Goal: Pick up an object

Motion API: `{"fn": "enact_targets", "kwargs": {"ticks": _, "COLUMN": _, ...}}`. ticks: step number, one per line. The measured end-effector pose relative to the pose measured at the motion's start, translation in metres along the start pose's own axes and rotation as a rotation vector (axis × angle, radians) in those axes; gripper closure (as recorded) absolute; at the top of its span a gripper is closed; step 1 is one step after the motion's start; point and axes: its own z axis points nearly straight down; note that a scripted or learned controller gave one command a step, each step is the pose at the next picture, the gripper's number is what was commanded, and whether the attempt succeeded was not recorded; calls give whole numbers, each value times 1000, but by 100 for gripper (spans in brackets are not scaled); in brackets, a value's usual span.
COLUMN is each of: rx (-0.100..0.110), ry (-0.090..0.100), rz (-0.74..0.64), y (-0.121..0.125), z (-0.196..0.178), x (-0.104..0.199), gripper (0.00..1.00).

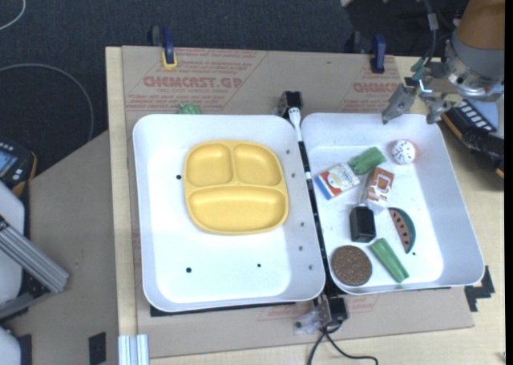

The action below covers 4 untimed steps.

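Note:
My gripper (pixel 415 111) hangs open over the back edge of the right bin (pixel 461 203), with nothing between its fingers. Below it in that bin lie a white ball with red dots (pixel 403 152), a green block (pixel 367 160), a blue, white and red packet (pixel 337 180), an orange and white packet (pixel 379 186), a black box (pixel 362 224), a watermelon slice (pixel 401 229), a brown round disc (pixel 352 265) and a green stick (pixel 389 259). The ball is the thing closest to the gripper.
The left bin (pixel 160 227) holds a yellow divided plate (pixel 236 187). Blue clamps (pixel 167 44) (pixel 378 50) stand at the board's back edge. A black bracket (pixel 292 103) sits between the bins at the back.

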Motion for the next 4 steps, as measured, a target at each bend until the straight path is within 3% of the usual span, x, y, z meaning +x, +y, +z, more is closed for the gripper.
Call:
{"fn": "enact_targets", "kwargs": {"ticks": 1, "rx": 0, "ry": 0, "rz": 0, "y": 11, "z": 143, "x": -20, "gripper": 0}}
{"fn": "enact_targets", "kwargs": {"ticks": 2, "rx": -4, "ry": -2, "rz": 0, "y": 11, "z": 128, "x": -19, "gripper": 100}}
{"fn": "enact_targets", "kwargs": {"ticks": 3, "rx": -6, "ry": -3, "rz": 2, "y": 11, "z": 27, "x": -61, "gripper": 100}}
{"fn": "enact_targets", "kwargs": {"ticks": 4, "rx": 4, "ry": 2, "rz": -3, "y": -25, "z": 34, "x": 24, "gripper": 100}}
